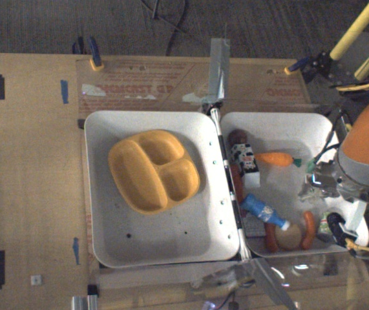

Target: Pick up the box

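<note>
The box (244,158) is small, with black and white patches, and it stands at the left side of the right bin (271,124), close to the divider. The gripper (318,181) is a grey metal piece under the orange band of the arm. It hangs over the right side of the same bin, well to the right of the box. An orange carrot (276,159) lies between the two. Nothing shows in the gripper's grasp.
A yellow divided plate (153,170) sits in the left bin (100,192). The right bin also holds a blue bottle (264,211), a dark sausage (237,138), red sausages (308,228), a round tan item (289,236) and a green and white item (333,223).
</note>
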### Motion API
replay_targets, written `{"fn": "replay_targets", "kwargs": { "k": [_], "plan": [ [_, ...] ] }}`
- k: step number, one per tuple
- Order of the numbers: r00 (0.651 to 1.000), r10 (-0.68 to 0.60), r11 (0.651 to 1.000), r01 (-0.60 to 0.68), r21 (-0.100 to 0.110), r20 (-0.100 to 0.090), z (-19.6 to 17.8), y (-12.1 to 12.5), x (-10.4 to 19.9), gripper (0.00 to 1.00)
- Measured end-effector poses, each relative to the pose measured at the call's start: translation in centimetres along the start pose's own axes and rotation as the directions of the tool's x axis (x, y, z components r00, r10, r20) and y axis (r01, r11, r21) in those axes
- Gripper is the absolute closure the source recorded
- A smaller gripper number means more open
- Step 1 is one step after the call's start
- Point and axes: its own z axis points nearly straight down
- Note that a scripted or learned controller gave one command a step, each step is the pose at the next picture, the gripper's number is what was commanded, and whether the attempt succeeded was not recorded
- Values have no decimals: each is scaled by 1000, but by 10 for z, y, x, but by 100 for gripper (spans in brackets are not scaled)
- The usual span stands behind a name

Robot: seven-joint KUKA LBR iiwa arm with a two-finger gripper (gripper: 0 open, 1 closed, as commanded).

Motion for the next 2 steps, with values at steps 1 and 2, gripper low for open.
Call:
{"fn": "replay_targets", "kwargs": {
  "k": [1,2],
  "plan": [
    [1000,26,1000,-26,-16,2,14,-26,-25,100],
    [1000,-21,1000,21,-5,4,-208,-30,-27,100]
  ]
}}
